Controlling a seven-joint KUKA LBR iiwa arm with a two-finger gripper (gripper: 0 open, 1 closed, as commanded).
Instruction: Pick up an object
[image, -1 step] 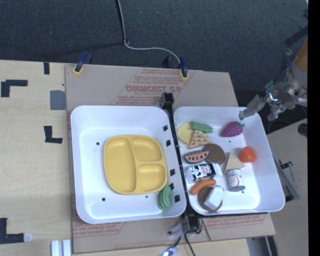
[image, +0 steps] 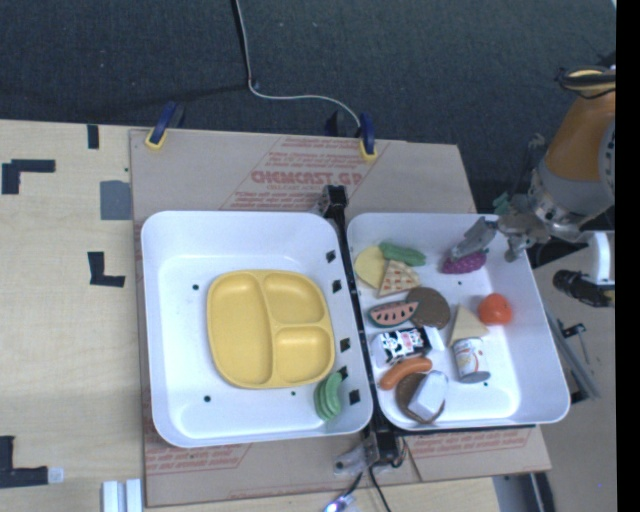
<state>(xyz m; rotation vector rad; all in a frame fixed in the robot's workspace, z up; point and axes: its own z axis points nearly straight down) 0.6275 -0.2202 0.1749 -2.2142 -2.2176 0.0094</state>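
Tool (image: 497, 237) spread open, gripping nothing, poised at right bin's (image: 535, 330) upper rim just beside purple grapes (image: 463, 262). Risk — fingers closing on the rim, or nudging grapes aside (cluttered toy food nearby). Left bin (image: 175, 300): yellow divided plate (image: 270, 328), green piece (image: 328, 396) at corner.

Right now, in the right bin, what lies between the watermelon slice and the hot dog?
In the camera view, a small black-and-white carton lies between the watermelon slice and the hot dog.

Grey arm (image: 565, 195) with orange band (image: 580, 135), metal wrist, grey fingers (image: 472, 240).
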